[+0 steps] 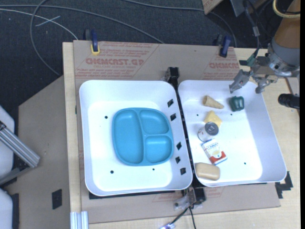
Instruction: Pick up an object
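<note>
My gripper [249,83] hangs over the far right corner of the right bin [267,142], open, with nothing between its fingers. A small dark green object [237,103] lies in the bin just below and left of the fingers. Further left sit a tan cone-shaped piece [213,102], a yellow piece [213,118], a small round can [210,129], a red and white packet [214,152] and a tan bread-like lump [208,171].
The left bin [95,99] holds a blue divided plate [143,136]. Black clips run along the seam between the bins [177,128]. Blue clamps [95,42] [225,45] hold the cardboard sheet at the back. Cables lie on the dark floor beyond.
</note>
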### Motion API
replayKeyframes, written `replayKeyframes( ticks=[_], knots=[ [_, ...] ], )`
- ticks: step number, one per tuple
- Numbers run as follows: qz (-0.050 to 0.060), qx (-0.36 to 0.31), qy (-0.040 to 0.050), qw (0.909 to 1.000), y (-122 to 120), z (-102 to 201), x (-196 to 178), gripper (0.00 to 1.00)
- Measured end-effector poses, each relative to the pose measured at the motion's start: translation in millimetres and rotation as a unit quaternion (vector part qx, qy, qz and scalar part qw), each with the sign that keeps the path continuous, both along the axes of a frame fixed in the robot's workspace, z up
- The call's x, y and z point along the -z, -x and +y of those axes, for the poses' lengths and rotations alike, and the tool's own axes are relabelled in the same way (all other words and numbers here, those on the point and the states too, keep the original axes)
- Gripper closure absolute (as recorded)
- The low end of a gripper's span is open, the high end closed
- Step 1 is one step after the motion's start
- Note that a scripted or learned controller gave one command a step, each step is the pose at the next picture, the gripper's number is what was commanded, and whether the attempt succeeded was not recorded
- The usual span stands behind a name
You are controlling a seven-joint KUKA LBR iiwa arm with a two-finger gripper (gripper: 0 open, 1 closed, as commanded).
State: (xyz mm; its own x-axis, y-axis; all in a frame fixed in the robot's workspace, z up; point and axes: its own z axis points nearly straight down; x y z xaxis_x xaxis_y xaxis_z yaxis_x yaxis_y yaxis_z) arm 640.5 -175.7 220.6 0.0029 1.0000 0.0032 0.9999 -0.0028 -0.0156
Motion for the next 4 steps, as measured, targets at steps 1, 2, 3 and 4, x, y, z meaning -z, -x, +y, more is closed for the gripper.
replayKeyframes(
  ticks=[1, 2, 3, 4],
  knots=[
    [-0.008, -0.002, 0.0015, 1.0, -3, 1, -9, 0.0],
    [-0.005, -0.001, 0.0009, 1.0, -4, 0, 32, 0.0],
    [-0.006, -0.002, 0.001, 1.0, -6, 1, 74, 0.0],
    [-0.009, -0.002, 0.0034, 1.0, -16, -6, 117, 0.0]
  ],
)
